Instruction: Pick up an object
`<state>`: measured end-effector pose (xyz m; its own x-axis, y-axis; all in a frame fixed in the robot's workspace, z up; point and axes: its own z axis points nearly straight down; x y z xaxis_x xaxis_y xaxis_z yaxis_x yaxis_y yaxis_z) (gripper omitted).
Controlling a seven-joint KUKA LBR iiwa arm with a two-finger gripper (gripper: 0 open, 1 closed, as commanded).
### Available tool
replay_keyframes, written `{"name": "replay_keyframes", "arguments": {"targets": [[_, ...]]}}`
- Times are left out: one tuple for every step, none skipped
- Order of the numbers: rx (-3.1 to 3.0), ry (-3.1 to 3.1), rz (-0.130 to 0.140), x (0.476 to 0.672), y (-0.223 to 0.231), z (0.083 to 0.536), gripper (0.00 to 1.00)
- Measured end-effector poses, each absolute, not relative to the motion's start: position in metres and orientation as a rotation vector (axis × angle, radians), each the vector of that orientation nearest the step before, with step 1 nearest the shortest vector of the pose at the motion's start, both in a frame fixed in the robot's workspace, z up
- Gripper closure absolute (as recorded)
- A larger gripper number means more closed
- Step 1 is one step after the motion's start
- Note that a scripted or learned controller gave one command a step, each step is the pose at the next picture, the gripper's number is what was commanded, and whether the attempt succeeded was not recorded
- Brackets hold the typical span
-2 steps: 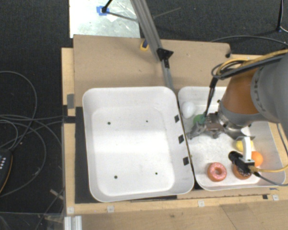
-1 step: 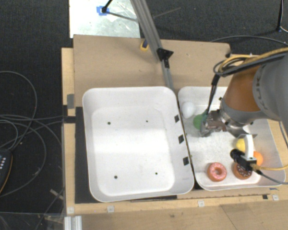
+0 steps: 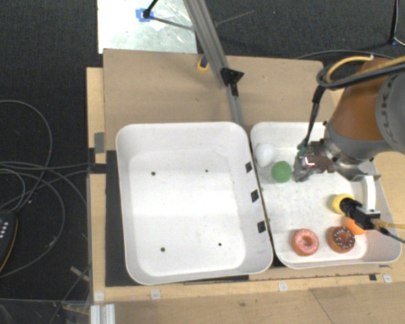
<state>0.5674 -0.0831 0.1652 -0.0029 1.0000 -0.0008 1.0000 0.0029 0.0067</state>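
My gripper (image 3: 302,173) hangs low over the right bin (image 3: 283,238), in its upper middle part. A green ball (image 3: 281,172) lies just left of the gripper, touching or nearly touching it. A white ball (image 3: 265,154) rests at the bin's upper left, beside the green one. Toward the bin's front lie a pink frosted doughnut (image 3: 305,242) and a brown chocolate doughnut (image 3: 341,239). A yellow and orange toy (image 3: 348,209) lies at the right, under the arm's wrist.
The left bin (image 3: 131,181) sits beside the right one, joined by black clips along the shared edge. A grey pole (image 3: 212,42) slants in from the top to the bins' far rim. Cables trail across the dark floor at left.
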Motion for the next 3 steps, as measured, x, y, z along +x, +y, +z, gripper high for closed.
{"name": "replay_keyframes", "arguments": {"targets": [[2.210,2.224,0.009,0.573,-0.076,0.226,1.00],[2.214,2.226,0.003,0.574,-0.076,0.235,1.00],[2.210,2.232,0.004,0.590,-0.029,0.225,1.00]]}}
